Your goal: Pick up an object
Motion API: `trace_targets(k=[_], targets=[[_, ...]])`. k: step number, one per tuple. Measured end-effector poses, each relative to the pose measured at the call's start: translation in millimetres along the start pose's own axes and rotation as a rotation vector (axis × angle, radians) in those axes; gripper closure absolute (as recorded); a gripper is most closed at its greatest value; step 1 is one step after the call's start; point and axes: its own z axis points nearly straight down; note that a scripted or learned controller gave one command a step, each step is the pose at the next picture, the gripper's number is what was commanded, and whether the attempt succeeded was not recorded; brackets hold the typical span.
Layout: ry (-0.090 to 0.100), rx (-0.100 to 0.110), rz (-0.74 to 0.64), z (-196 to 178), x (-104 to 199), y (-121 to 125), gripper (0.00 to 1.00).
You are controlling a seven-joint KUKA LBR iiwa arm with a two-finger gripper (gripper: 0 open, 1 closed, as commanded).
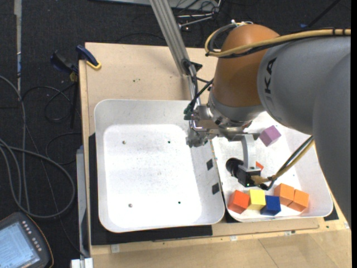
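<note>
My gripper [195, 137] hangs low over the ridge where the two bins meet, at the upper left of the right bin [322, 190]. Nothing shows beneath or within it. A purple block [270, 134] lies to its right, partly under the arm. Along the right bin's front lie an orange block [240, 200], a yellow block [257, 198], a blue block [272, 205] and two more orange blocks [286, 192] [300, 199]. A small orange piece [259, 165] peeks out near the middle of that bin.
The left bin [101, 149] sits beside the right one, its floor speckled with dark marks. A slanted metal rod [167, 24] crosses above the bins' back edge. A blue and yellow clamp [83, 54] grips the bench's far left corner.
</note>
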Motion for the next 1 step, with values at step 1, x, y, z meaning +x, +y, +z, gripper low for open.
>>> trace_targets(k=[1], targets=[[-0.002,0.001,0.007,0.6,-3.9,0.4,0.0]])
